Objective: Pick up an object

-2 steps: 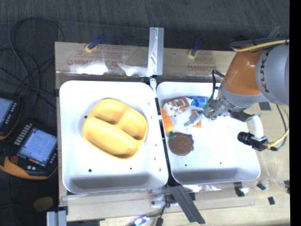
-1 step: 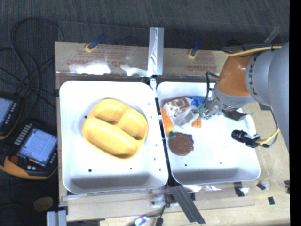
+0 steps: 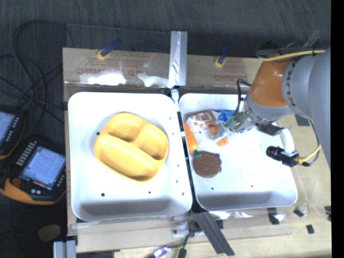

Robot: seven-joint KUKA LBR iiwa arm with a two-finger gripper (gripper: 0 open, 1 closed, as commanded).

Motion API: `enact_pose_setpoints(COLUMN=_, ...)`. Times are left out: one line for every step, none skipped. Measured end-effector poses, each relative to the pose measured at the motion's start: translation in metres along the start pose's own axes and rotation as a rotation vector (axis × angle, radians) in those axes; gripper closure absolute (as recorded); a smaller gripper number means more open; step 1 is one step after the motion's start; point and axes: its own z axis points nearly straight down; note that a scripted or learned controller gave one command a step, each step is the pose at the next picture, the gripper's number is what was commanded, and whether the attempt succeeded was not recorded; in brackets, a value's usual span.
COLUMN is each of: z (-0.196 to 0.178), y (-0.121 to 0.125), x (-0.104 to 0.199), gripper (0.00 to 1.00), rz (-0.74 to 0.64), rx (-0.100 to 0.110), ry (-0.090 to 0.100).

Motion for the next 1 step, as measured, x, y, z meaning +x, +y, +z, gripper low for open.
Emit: enact_pose_setpoints(z=-0.0841, y=0.0566, x=0.0487, gripper=1.0, rz=0.003, rx=0.012, ry=0.004)
